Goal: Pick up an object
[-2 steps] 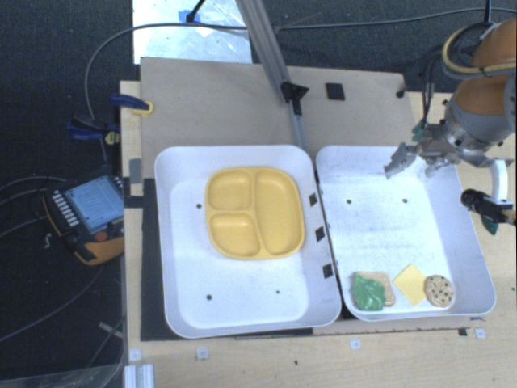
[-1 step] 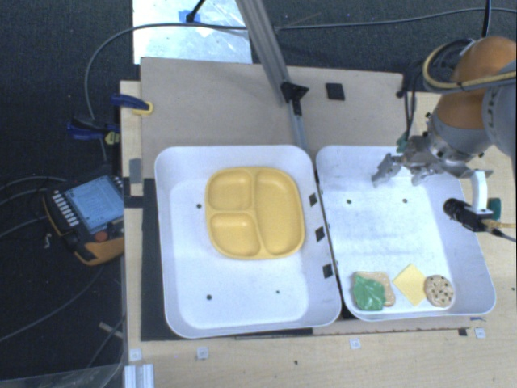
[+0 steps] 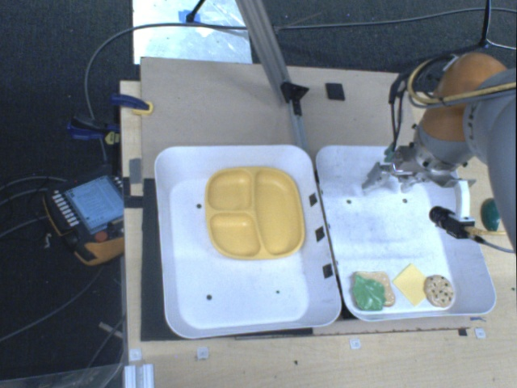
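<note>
Object candidates for the pick are three flat food pieces lined up along the near edge of the right bin: a slice of toast with a green leaf on it, a yellow cheese slice, and a round cookie. None of them is nominated by the task; any of the three qualifies.

The tool sits over the far part of the right bin, close to its far wall. Its metal fingers point toward the left of the view. Whether they are spread or closed cannot be told at this resolution; nothing is visible between them.

From the tool, all three food pieces lie toward the near edge of the same bin, well apart from it, with bare bin floor between. The toast lies most directly below the tool in the view; the cheese slice and the cookie are offset progressively to the right. The cheese slice lies turned, with one corner pointing to the far side of the bin. The toast and the cheese slice are near each other; whether they touch cannot be resolved. The cookie is just beside the cheese slice.

Judgement: the coming move is a travel along the bin from far to near, followed by a descent. All three pieces are thin and lie flat, so a grasp requires the fingers to reach close to the bin floor.

The left bin holds a yellow divided plate, across the partition from the tool. The desk carries both bins.
</note>
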`<state>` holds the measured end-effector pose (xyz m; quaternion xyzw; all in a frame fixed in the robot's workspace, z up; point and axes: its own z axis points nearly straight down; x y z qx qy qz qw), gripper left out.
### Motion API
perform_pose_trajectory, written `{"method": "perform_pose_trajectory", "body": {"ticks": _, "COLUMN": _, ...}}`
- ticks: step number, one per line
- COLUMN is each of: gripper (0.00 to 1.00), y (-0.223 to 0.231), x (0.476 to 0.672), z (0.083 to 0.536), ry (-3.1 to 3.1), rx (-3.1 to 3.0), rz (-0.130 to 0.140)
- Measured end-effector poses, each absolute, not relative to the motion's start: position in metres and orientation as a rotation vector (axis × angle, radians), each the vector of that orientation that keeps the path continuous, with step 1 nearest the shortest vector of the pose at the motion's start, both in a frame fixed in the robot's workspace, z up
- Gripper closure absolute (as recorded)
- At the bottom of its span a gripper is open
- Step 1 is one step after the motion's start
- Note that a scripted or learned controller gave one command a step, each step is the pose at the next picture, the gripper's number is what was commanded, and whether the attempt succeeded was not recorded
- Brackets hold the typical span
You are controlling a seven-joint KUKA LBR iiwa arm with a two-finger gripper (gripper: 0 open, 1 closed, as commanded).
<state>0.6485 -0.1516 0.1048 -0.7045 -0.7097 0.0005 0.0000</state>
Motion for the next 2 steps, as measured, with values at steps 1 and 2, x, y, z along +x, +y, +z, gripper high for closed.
{"method": "perform_pose_trajectory", "body": {"ticks": 1, "gripper": 0.00, "y": -0.151, "x": 0.649, "z": 0.085, "ry": -2.231, "rx": -2.214, "rz": 0.000}}
{"method": "perform_pose_trajectory", "body": {"ticks": 2, "gripper": 1.00, "y": -0.152, "x": 0.652, "z": 0.099, "ry": -2.240, "rx": -2.218, "rz": -0.005}}
